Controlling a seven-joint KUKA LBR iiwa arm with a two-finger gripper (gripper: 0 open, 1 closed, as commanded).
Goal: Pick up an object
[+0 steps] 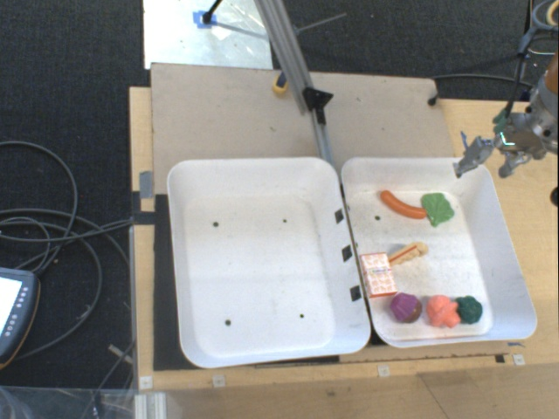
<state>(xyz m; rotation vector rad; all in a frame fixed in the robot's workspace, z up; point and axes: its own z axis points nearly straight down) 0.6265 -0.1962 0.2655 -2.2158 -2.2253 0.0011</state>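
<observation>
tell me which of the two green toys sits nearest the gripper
The light green leafy toy, beside the orange sausage, lies nearest the gripper; the dark green one sits at the bin's near edge.

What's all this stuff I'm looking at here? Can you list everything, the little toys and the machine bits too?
bins: two, white, side by side on the bench
sausage: one, orange-red, upper part of the right bin
lettuce leaf: one, green, touching the sausage's right end
small box: one, pink and white, left side of the right bin
stick: one, tan, just above right of the box
purple toy: one, purple, near edge of the right bin
orange toy: one, orange-pink, right of the purple toy
dark green toy: one, dark green, right of the orange toy
bench: one, tan
cables: several, black, floor on the left
handheld screen: one, grey, left edge
pincer: one, grey metal, above the right bin's top right corner, open
</observation>
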